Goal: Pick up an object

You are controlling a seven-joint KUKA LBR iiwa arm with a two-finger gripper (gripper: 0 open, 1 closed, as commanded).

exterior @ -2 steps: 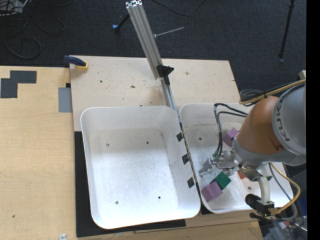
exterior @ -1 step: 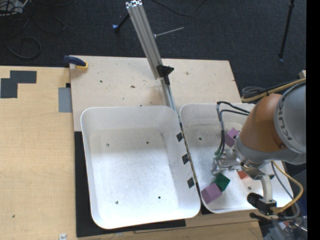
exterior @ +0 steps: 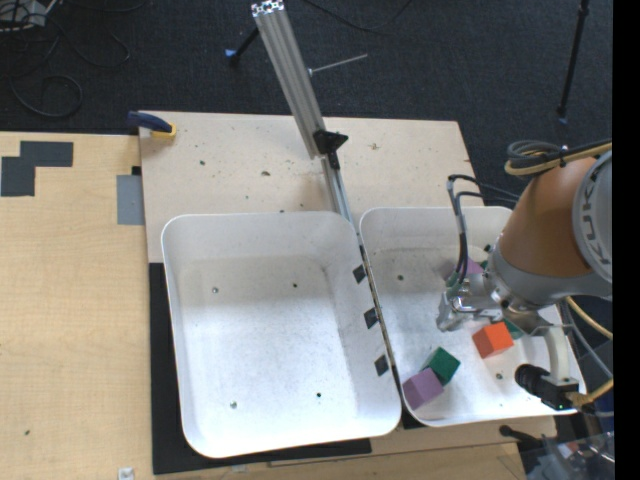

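A: Where do the objects lie?

B: In the right bin [exterior: 420, 230]. An orange cube [exterior: 492, 340] sits near the bin's right side, just beside the end effector [exterior: 458, 311]. A green block [exterior: 443, 364] and a purple block [exterior: 423, 387] lie touching each other near the front rim.

A: And the end effector's state?

B: It is down inside the right bin, just left of the orange cube. Whether it is apart or together cannot be told from this angle, and nothing is seen between its parts.

A: The arm?

B: The arm [exterior: 555, 233], its orange band prominent, reaches in from the right above the bin.

A: What about the surface?

B: The left bin [exterior: 200, 268], white and speckled with dark flecks, rests beside the right one on a pale wooden worktop [exterior: 240, 158]. A slanted metal rail [exterior: 295, 78] rises behind the bins. A blue-and-yellow clamp [exterior: 151, 124] sits at the worktop's far left corner.

A: The room?

B: Dark carpet [exterior: 420, 48] with loose cables [exterior: 40, 28] lies beyond.
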